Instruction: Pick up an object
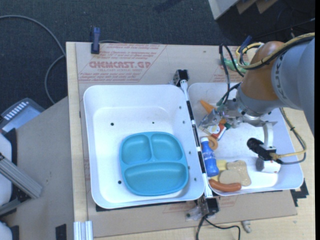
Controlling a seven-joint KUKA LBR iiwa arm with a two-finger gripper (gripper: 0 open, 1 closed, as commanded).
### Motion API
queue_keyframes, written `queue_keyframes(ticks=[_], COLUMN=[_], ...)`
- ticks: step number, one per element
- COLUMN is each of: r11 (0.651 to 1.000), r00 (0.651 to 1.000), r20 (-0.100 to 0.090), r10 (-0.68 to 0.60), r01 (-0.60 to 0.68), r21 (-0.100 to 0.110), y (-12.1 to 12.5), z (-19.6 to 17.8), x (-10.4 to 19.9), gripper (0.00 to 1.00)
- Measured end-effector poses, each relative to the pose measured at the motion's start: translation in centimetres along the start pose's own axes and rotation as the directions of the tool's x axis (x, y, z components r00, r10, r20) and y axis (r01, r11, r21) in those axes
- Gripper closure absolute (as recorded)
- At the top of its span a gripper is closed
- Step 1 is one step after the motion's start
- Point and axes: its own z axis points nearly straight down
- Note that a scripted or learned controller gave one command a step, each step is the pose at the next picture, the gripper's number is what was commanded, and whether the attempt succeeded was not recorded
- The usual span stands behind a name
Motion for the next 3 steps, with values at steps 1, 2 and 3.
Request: queue_keyframes(ticks=[1,2,3], r11=[1.000,1.000,1.000], r00=[1.000,1.000,1.000], r20=[0.000,-0.001,-0.002], r10=[-0.002,-0.005,-0.003], r01=[0.002,0.005,0.003], r21=[0.001,0.006,0.008], y=[6.0,5.9,3.2], z=[0.1,-0.9,-11.1], x=[-0.3,-0.2,5.6], gripper=[0.00,1.00,1.00])
